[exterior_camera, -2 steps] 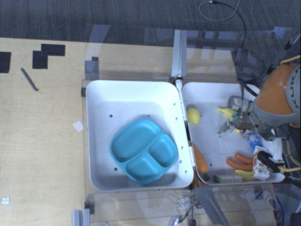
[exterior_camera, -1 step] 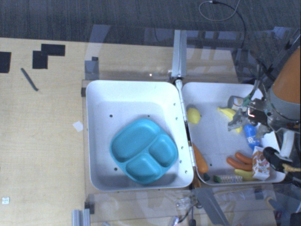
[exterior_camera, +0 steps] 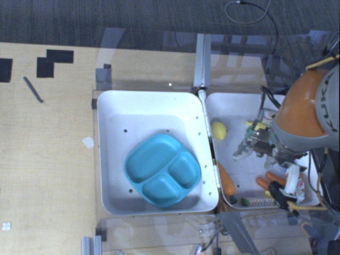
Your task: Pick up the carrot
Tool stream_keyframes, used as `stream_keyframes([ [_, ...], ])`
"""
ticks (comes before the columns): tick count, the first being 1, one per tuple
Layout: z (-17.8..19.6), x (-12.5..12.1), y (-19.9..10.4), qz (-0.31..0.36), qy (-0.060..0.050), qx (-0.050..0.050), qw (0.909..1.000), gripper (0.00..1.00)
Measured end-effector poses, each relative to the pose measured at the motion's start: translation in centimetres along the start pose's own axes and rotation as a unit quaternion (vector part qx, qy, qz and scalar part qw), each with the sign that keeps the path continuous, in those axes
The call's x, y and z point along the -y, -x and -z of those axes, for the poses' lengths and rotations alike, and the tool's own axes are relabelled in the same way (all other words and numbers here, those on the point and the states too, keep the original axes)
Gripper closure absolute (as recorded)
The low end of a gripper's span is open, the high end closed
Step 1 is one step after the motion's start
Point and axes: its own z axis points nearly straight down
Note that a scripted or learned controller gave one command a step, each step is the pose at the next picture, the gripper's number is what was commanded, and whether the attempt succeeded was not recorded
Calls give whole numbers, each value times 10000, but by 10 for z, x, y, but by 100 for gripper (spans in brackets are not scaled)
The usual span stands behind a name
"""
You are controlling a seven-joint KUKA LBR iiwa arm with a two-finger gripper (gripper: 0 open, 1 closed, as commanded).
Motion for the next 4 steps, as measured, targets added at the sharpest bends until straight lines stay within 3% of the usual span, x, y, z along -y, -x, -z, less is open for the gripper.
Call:
stream_keyframes([
  [1, 0, 8, -42, -1530, -1, -6, 9882, 0],
  [2, -38, -17, 61, -3611, -10, 4, 9325, 0],
  [3, -94, -9, 22, -3602, 51, -27, 9328, 0],
  [4, -82, -12, 20, -3566, 79, -53, 9342, 100],
])
